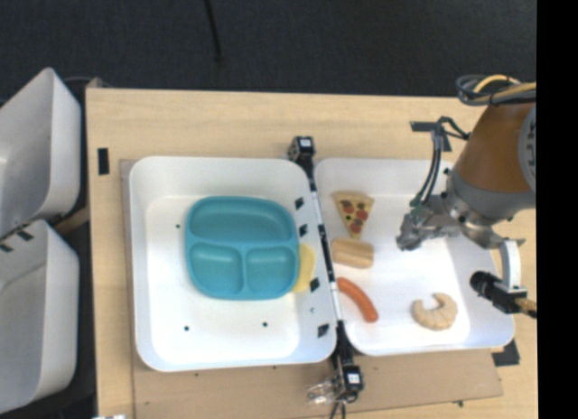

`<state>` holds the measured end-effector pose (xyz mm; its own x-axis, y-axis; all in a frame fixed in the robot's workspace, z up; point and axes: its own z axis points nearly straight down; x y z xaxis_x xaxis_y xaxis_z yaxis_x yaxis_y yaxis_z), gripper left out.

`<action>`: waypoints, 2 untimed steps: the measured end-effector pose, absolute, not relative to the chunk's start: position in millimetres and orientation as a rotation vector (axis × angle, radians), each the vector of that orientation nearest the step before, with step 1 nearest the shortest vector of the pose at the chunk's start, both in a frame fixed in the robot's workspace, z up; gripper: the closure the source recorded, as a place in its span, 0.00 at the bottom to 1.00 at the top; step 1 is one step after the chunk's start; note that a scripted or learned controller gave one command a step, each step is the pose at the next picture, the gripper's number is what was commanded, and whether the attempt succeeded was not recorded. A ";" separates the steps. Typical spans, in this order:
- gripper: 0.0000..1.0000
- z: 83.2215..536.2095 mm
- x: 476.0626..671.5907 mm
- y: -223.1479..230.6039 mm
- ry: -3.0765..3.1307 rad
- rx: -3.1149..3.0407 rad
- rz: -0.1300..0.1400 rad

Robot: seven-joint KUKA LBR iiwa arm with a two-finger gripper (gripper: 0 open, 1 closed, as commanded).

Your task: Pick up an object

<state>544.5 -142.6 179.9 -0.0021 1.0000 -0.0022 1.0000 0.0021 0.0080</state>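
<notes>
Bench [108,228]: pale wood top, seen from above at a slant. Two shallow white bins lie directly on it, side by side and touching along their inner edges. Left bin [158,336] sits toward the middle of the bench; right bin [388,178] reaches near the right end. Black clips [301,147] sit at the seam between them.

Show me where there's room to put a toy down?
Left bin: bare floor below and left of the blue tray. Right bin: a patch between sausage and croissant. It's crowded near the pizza slice and bun.
</notes>
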 end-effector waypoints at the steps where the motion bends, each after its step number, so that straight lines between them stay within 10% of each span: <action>1: 1.00 235.8 553.8 -151.1 2.219 2.214 0.006; 2: 1.00 278.9 555.2 -152.5 2.221 2.213 0.005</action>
<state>555.2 -152.5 278.9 -0.0034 1.0000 -0.0020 1.0000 0.0034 0.0064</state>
